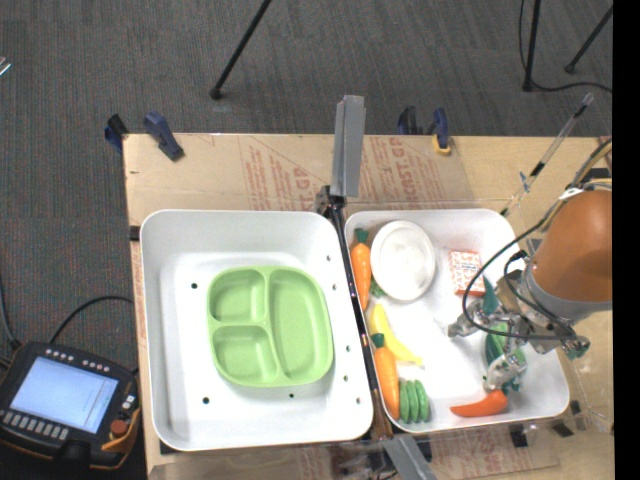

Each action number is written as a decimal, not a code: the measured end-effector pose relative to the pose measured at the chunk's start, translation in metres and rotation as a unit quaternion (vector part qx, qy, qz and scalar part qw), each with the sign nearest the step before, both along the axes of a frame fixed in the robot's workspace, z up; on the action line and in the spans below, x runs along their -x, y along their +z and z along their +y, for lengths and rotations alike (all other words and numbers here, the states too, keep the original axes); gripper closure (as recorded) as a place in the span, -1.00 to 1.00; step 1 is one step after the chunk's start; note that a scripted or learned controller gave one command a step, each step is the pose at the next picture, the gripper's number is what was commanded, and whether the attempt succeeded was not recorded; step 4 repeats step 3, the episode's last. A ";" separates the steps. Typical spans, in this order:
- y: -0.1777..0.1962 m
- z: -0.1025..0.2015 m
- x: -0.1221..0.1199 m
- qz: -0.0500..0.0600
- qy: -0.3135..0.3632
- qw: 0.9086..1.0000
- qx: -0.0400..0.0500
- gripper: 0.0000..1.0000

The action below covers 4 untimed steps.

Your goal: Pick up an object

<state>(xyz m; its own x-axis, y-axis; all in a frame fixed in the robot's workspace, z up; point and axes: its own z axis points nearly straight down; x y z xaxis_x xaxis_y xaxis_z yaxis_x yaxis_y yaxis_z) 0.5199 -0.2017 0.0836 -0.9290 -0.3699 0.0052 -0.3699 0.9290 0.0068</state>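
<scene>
Orange chili (pixel 480 404) under the pincer (pixel 508 366) looks light, slick plastic; grab mid-body. Pincer's grip state: cannot tell.

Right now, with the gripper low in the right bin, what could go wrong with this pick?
1. The gripper hangs over a teal item that lies close to the orange pepper; it could catch both or push one away.
2. These things sit near the right bin's wall, so a finger might strike it.
3. Cables loop by the wrist, just above the small box, and could snag.
</scene>
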 end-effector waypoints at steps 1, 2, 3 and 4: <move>0.013 0.002 -0.004 -0.004 0.002 1.000 0.000 1.00; 0.012 0.002 -0.004 -0.004 0.003 1.000 -0.001 -1.00; 0.022 0.004 -0.005 -0.005 0.004 1.000 -0.002 1.00; 0.022 0.004 -0.005 -0.005 0.004 1.000 -0.002 1.00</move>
